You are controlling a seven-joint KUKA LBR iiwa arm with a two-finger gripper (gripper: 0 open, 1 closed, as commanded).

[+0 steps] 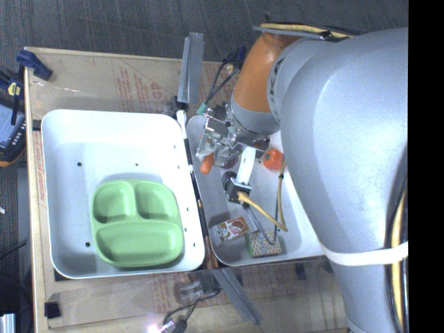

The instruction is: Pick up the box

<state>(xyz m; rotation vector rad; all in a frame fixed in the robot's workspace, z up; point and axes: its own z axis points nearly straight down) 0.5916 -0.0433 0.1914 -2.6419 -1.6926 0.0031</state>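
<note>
- One box [231,229] lies flat in the right bin [298,238], just right of the green tray's [137,222] lower corner.
- We see the gripper [215,150] higher in view, right of this tray, apart from the box; we cannot tell if it is open or closed.

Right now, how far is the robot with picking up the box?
Nothing looks done yet: the box lies in the right bin. In hand: the gripper is over that bin, apart from the box. Left: reaching the box, gripping it and lifting it.
</note>
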